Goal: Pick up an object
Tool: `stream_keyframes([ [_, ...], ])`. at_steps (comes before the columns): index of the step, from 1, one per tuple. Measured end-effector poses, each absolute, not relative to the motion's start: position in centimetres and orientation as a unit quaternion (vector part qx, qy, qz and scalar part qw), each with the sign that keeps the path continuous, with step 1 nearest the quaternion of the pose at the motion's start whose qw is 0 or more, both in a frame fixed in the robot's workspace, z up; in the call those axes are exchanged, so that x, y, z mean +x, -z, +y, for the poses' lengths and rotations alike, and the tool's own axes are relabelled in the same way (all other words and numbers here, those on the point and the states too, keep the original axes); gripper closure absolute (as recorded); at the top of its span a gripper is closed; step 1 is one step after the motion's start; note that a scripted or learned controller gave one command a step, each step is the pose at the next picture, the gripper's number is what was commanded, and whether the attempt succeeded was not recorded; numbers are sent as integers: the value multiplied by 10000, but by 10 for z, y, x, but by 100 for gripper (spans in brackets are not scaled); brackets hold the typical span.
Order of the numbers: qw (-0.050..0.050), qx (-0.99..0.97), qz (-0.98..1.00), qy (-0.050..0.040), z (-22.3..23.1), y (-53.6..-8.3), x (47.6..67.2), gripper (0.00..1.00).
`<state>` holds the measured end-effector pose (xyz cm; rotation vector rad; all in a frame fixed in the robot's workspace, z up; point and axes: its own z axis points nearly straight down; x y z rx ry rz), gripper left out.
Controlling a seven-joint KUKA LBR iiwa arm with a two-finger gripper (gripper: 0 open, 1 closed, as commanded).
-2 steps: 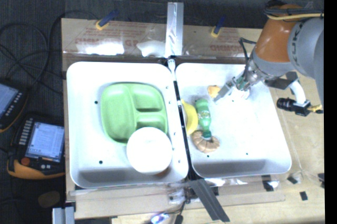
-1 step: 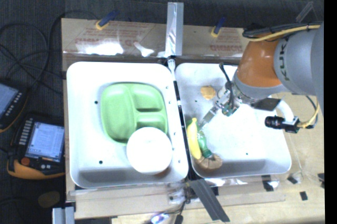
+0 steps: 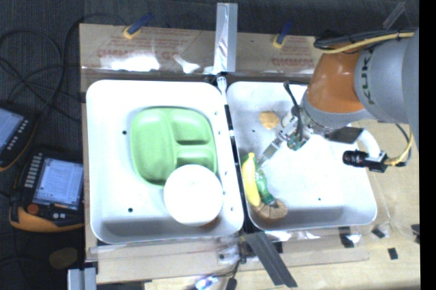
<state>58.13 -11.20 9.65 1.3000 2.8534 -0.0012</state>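
In the right bin (image 3: 340, 207), a yellow banana-shaped object (image 3: 251, 181) lies along the left wall, with a small green object (image 3: 262, 185) touching its right side. A brown, rounded object (image 3: 273, 210) sits just below them in the front left corner. A small tan piece (image 3: 270, 120) lies near the back of the bin. My gripper (image 3: 272, 149) reaches down and left from the orange-banded wrist (image 3: 334, 88). It hovers between the tan piece and the banana's upper end, close to the banana. Nothing is visibly held.
The left bin (image 3: 102, 146) holds a green divided tray (image 3: 170, 139) with a white round bowl (image 3: 193, 194) overlapping its front corner. A ridge (image 3: 230, 146) separates the bins. A black cable fitting (image 3: 361, 159) hangs off the arm over the right bin.
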Motion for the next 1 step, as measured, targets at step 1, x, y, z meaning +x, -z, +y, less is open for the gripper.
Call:
stream_keyframes([
  [1, 131, 5420, 8403, 6, -110, -93, 554, 0],
])
